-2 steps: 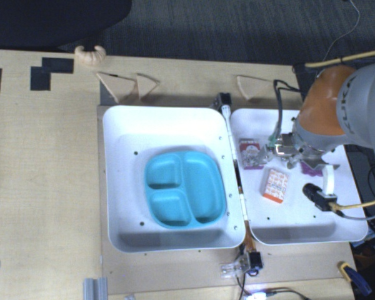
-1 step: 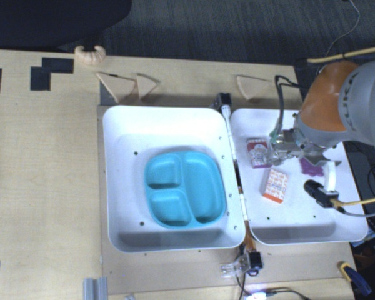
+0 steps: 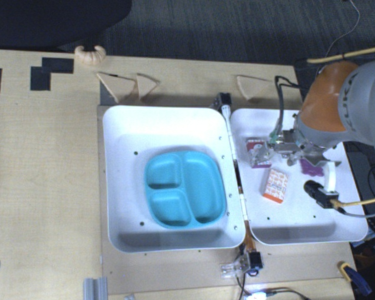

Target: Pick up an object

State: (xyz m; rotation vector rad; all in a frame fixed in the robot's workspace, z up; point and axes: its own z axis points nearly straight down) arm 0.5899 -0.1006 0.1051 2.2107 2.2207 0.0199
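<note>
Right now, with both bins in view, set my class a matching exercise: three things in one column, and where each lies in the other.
Things:
1. tray
2. box
3. tan lump

Places:
A. in the right bin
B. on the bench, beyond the bins
C. in the left bin

Pairs: 1-C, 2-A, 3-B.
</note>
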